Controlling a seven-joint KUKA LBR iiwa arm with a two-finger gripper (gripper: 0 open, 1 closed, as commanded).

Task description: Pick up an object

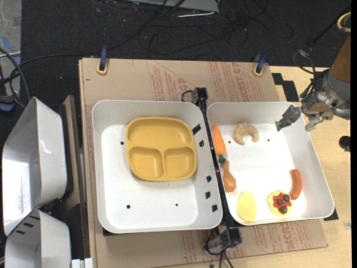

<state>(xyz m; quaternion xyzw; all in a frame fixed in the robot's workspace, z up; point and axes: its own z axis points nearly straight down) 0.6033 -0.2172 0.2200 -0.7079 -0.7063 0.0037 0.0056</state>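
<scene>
Croissant [246, 132] lies in my right bin [312, 166], upper part, nearest my end effector [297, 120] | risk: I hover over the bin's far right rim, so a straight drop may strike the rim or close on air | end effector: fingers spread apart, pinching nothing, touching nothing.

The grey arm [340, 77] is cut off by the right edge, so just its wrist end is visible. A stack of white tubs [30, 183] at the left runs off the left and bottom edges. The small topped item [279, 202] in the right bin [312, 166] is too small to identify. Cabling and a clip [223, 240] below the bins are unclear.
</scene>
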